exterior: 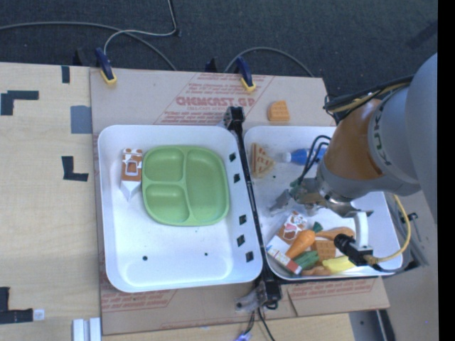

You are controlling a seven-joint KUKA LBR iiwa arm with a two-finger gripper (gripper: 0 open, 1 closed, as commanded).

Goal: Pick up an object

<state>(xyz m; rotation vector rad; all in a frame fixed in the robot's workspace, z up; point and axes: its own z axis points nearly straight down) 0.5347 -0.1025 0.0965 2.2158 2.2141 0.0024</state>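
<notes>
The grey arm (387,144) with its orange band is seen over the right white bin (394,222). The gripper (291,194) is lowered beside a small red-and-white carton (293,227); its state cannot be told. An orange plastic carrot (301,242) lies just below.

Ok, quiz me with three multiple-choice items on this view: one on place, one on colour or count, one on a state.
1. Where is the green tray?
A. left bin
B. right bin
C. on the cardboard

2. What colour is the waffle lying outside the bins on the cardboard?
A. blue
B. orange
C. green

3. How does the tray lie?
A. flipped over
B. leaning on a wall
C. flat, compartments up

Answers:
1. A, it lies in the left bin.
2. B, it is orange, above the right bin.
3. C, its three compartments face up.
</notes>
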